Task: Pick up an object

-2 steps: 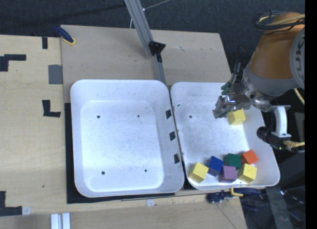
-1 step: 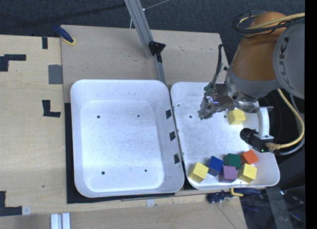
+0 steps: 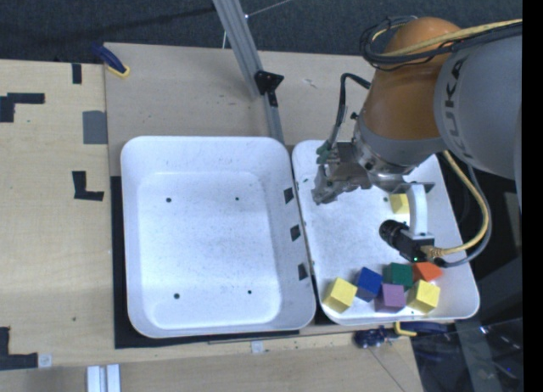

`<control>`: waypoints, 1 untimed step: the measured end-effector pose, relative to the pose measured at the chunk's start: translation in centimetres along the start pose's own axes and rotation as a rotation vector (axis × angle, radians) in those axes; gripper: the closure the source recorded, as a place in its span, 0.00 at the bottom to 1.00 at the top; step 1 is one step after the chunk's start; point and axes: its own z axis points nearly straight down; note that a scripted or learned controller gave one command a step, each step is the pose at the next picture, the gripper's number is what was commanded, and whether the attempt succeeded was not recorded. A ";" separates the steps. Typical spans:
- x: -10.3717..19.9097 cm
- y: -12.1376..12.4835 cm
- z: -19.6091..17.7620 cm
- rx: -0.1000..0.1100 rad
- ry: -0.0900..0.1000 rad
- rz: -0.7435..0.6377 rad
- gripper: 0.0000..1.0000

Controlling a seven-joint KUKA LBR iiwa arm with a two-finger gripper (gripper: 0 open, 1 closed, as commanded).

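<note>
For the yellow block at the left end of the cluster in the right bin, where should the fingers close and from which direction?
Judging from this view, come straight down on the yellow block and close across its near and far faces. Its left side faces bare bin floor, but the blue block sits tight against its right, so a left-right pinch looks crowded. The right bin wall lies close on the near side, so finger room there may be tight.

Even overhead light, soft shadows, mild grain, slightly soft focus.
</note>
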 end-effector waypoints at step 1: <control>5.9 -0.8 1.8 0.003 0.000 0.000 1.00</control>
